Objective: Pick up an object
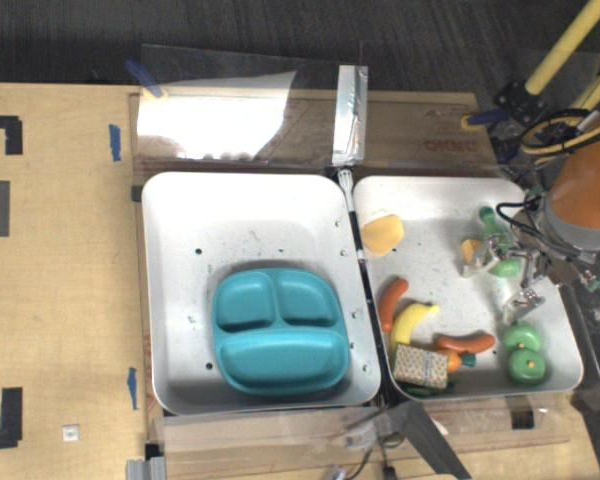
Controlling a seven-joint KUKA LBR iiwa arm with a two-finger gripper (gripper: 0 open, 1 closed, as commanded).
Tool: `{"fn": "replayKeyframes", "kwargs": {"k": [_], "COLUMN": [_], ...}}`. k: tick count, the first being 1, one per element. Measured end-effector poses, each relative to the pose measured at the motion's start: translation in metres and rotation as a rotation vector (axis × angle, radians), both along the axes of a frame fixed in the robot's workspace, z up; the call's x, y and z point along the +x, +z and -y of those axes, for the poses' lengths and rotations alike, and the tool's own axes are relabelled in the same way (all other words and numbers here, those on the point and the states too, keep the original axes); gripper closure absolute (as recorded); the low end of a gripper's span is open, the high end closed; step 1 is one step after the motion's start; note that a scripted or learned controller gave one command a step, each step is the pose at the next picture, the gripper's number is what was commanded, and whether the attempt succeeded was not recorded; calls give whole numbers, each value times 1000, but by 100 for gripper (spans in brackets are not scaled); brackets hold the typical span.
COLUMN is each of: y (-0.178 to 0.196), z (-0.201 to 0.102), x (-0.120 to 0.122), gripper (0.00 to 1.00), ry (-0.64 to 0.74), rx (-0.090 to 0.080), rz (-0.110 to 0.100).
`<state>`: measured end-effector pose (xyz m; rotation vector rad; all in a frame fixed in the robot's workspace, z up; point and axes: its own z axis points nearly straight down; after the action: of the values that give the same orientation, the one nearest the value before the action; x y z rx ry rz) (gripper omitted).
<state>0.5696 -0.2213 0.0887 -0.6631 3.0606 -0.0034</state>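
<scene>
My gripper (pixel 510 273) hangs low over the right side of the right bin (pixel 440 193), under the orange wrist band. Around it lie small toys. A green piece (pixel 492 218) lies just behind it and a small tan piece (pixel 470 252) to its left. A green round fruit (pixel 526 354) sits just in front of it. Further left are an orange-yellow round piece (pixel 383 233), a red-orange pepper (pixel 391 299), a yellow banana (pixel 416 319), an orange sausage (pixel 466 344) and a patterned block (pixel 421 366). Metal parts and cables hide what lies directly under the gripper.
The left bin (pixel 180 218) holds a teal divided tray (pixel 278 330) at its front. A clear plastic sheet (pixel 230 108) and a metal strip (pixel 348 113) lie behind the bins. Cables and a yellow pole (pixel 570 33) stand at the back right.
</scene>
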Motion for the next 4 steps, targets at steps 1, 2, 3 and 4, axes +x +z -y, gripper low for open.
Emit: {"fn": "replayKeyframes", "kwargs": {"k": [1, 2, 3, 4], "y": [0, 1, 0, 1], "z": [-70, -122, -125, -128], "x": [57, -14, 71, 15], "gripper": [0, 0, 0, 0], "ry": [75, 12, 232, 294], "rx": [2, 2, -1, 0], "rz": [3, 1, 2, 1]}}
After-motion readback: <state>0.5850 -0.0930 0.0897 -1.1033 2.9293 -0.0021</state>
